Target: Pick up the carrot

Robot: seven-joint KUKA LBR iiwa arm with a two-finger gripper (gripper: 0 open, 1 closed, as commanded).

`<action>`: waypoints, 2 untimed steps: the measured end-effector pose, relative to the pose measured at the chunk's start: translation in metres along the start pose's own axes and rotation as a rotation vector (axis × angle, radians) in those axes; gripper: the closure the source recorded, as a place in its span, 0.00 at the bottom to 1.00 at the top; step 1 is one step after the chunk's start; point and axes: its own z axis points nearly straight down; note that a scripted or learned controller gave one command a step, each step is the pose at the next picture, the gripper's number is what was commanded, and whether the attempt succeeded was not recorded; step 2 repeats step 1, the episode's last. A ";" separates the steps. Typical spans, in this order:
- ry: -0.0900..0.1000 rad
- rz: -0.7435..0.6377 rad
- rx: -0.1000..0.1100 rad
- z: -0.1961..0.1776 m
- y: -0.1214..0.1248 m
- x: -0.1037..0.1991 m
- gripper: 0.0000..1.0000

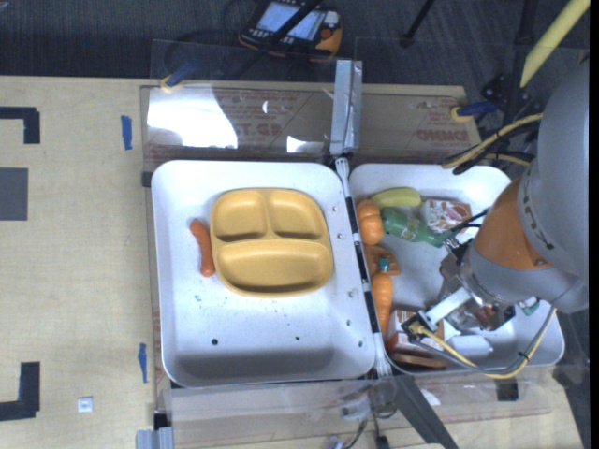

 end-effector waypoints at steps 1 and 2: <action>-0.006 0.269 0.004 -0.097 -0.023 0.045 1.00; -0.006 0.269 0.004 -0.097 -0.023 0.045 1.00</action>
